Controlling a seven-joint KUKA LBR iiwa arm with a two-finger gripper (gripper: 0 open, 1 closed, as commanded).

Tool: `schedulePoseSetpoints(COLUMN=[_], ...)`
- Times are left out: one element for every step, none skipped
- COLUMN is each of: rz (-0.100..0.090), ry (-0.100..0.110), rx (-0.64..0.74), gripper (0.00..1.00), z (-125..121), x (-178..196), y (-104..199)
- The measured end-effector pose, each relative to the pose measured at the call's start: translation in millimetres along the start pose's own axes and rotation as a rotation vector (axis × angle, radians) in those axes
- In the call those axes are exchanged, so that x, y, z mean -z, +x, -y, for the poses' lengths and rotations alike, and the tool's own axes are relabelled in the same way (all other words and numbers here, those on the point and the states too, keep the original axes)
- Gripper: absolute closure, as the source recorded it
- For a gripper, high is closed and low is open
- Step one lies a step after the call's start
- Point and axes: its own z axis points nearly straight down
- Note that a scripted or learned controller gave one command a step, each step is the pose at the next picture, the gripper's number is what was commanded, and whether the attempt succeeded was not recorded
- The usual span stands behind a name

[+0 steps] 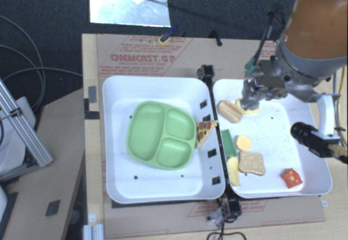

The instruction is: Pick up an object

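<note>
The gripper [251,102], aperture indeterminate, hung at the bread roll's [229,111] two o'clock; an off-centre closure risked rolling it away.

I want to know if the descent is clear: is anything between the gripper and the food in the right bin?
Nothing visible does. The gripper sits low at the back of the right bin, right beside the hot dog and over a pale yellow piece. The toast and red piece lie apart, nearer the front.
</note>
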Motion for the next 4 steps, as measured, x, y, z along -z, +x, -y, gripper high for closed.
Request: schedulePoseSetpoints(rz=[-0.002,0.002,-0.001,-0.003], ry=[-0.002,0.002,0.002,-0.017], rx=[0.008,-0.005,0.002,0.008], gripper=[1.0,1.0,1.0,1.0], z=[0,-20,1,-1], x=[-12,-72,-127,-5], y=[38,-30,-18,1])
